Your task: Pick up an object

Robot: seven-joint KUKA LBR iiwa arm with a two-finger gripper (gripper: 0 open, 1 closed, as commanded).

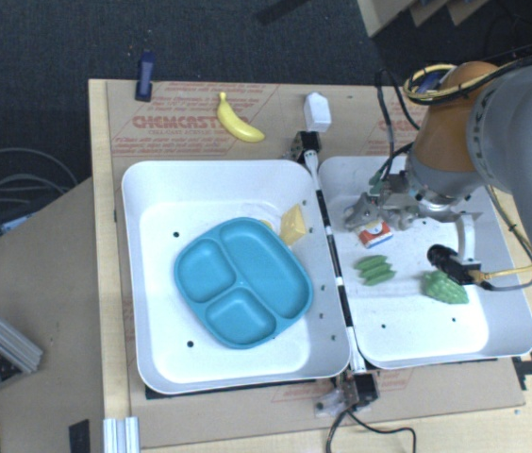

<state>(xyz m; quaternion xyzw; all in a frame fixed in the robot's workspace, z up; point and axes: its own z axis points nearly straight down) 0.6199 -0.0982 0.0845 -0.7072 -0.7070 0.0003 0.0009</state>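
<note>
The jaws point(372, 217) hang low over the right bin's point(502, 338) far-left corner, just above a small red-and-white object point(375, 237); their spread I cannot tell.

Bench point(115, 253) with two bins point(143, 206), banana point(238, 122).

In the right bin lie a small red and white carton point(374, 237), a green pea pod point(375, 270) just below it, and a leafy green piece point(446, 288) further right.
</note>
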